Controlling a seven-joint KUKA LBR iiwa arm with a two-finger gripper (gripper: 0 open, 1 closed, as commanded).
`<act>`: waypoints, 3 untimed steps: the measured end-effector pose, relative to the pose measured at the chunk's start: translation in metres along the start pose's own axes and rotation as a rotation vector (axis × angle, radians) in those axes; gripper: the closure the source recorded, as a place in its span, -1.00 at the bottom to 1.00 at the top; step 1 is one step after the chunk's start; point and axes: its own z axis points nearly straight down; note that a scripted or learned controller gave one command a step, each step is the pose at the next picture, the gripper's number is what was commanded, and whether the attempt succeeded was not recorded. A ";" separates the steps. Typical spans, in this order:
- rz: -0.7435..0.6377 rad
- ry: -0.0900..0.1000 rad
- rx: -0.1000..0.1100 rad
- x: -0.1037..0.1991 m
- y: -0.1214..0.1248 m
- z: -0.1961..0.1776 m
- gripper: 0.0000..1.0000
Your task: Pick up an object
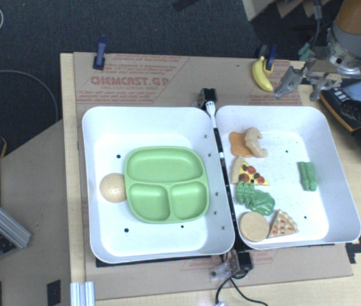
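My gripper [300, 85] hangs raised over the far edge of the right bin [333, 164], open, with nothing between its fingers. A yellow banana [263, 74] lies on the bench just left of it, outside the bin. In the right bin lie a tan pastry on an orange piece [250, 143], a pizza slice [250, 173], a green leafy piece [255, 199], a round tan biscuit [253, 226], a second pizza slice [284, 224] and a green pod [307, 175].
The left bin [97, 139] holds a green divided plate [166, 183] and a tan ball [112, 187] against the plate's left side. Blue clamps [99, 53] stand on the cardboard at the back. The right bin's floor has free room on its right half.
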 end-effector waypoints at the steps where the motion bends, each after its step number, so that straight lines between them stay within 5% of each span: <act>1: -0.001 -0.001 -0.004 0.000 0.001 -0.011 1.00; 2: -0.011 0.006 0.009 0.118 -0.043 0.039 1.00; 3: -0.008 0.004 0.007 0.194 -0.077 0.053 1.00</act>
